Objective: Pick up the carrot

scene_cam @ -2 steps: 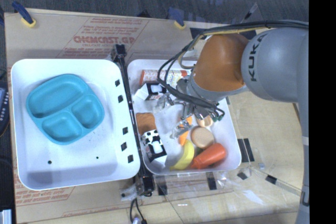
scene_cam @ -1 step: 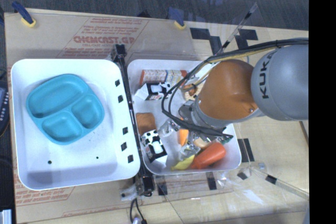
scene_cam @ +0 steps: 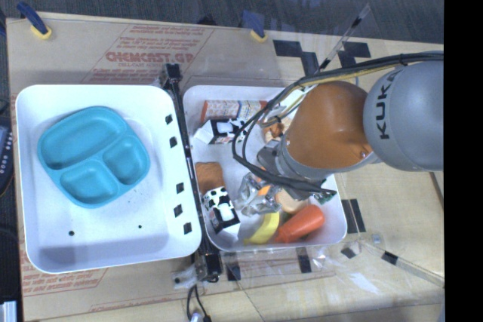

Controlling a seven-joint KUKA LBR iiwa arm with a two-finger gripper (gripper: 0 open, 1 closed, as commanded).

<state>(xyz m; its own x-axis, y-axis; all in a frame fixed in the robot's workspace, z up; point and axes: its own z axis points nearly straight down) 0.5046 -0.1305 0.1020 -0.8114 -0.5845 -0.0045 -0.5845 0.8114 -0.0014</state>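
Glossy white plastic bins (scene_cam: pixel 98 245) sit on a matt cardboard-covered worktop (scene_cam: pixel 113 49); the blue tray (scene_cam: pixel 90 154) looks smooth plastic, the carrot (scene_cam: pixel 302 222) slightly shiny.

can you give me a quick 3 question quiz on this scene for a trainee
1. True or false: the carrot lies in the left bin.
2. Multiple choice: what sits in the left bin? A) a blue divided tray B) a carrot C) a black and white toy
3. Fill in: the yellow item lies right beside the carrot, on its ____ side in the camera view.

Key
1. False: it lies in the right bin, near the front right corner, below the arm.
2. A: the blue divided tray.
3. Left.
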